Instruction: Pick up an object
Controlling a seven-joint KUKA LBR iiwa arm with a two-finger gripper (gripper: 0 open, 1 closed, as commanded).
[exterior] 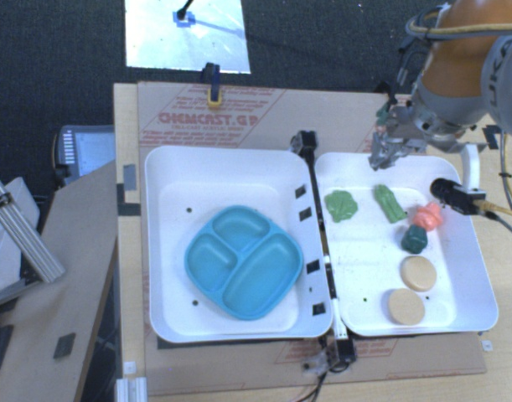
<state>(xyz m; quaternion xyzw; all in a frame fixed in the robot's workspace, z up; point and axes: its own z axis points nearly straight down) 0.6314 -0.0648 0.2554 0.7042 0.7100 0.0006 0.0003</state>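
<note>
Tool (386,159) hovers near cardboard (214,111) printed "CHEMCAST".

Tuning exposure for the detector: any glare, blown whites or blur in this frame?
Camera view: the reflective silver sheet at the top glares nearly white; the two shallow white bins are bright but keep their rim edges; the tool is soft and slightly blurred; small items cast faint shadows.

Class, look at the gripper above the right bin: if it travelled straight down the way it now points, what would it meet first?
Probably the bare white floor near the back rim of the right bin. The gripper hangs above that spot; the green stick-shaped piece lies nearest, slightly forward. Depth from this slanted view is uncertain.
</note>
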